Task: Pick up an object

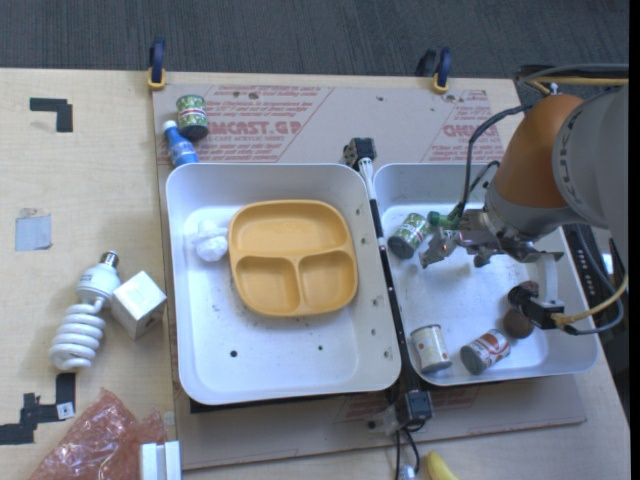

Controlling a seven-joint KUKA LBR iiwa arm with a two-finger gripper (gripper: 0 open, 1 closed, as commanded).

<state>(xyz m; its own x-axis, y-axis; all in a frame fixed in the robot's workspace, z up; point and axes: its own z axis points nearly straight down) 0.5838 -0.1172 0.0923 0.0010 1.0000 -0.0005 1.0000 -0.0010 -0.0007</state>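
Note:
My gripper hangs over the upper middle of the right bin, fingers spread and nothing between them. A green can lies just left of it, near the bin's left wall. At the bin's front lie a small pale can and a red-and-white can. A dark brown lump sits to the gripper's lower right. The grey arm with its orange band covers the bin's upper right corner.
The left bin holds a yellow divided plate and a white crumpled lump. Outside the bins, a small green can and a blue bottle stand at the back left. A spiral bulb and a white cube lie further left.

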